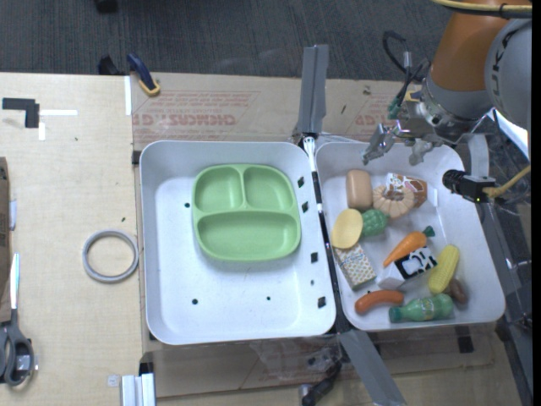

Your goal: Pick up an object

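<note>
I'm hovering my gripper (397,146) above the right bin's (478,252) far edge, fingers apart, nothing between them. Just beyond it the bread roll (359,189) lies inside that bin; next I must descend squarely over it.

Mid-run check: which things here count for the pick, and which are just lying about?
For the pick: gripper, right bin, and its toy food: carrot, corn cob, green bottle, sausage, bread roll.

Lying about: green divided plate in the left bin, tape ring, scissors, clamp.
</note>
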`<state>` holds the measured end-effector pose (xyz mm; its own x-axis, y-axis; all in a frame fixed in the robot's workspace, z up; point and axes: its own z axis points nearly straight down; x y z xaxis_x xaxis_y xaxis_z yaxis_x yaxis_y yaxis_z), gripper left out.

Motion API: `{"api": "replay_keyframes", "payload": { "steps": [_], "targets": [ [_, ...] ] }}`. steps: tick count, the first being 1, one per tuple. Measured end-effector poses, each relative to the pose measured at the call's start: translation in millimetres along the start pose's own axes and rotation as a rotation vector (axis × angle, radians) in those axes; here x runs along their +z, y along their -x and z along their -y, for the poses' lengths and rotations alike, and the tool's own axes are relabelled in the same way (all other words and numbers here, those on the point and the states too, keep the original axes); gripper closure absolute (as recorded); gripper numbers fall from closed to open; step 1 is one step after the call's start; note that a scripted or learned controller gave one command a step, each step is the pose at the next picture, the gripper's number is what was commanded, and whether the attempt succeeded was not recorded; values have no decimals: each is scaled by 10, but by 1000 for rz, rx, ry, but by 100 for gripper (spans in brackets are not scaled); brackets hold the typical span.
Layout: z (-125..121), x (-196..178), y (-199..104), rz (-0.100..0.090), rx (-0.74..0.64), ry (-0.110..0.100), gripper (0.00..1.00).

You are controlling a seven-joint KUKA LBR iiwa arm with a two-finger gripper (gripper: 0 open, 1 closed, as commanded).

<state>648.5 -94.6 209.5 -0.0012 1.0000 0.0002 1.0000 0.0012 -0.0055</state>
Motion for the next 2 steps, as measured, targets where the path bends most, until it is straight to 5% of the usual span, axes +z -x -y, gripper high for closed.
{"api": "replay_keyframes", "payload": {
  "steps": [1, 2],
  "targets": [
    [-98, 1016, 32, 1, -294, 5, 0],
    [-105, 937, 43, 1, -291, 5, 100]
  ]
}}
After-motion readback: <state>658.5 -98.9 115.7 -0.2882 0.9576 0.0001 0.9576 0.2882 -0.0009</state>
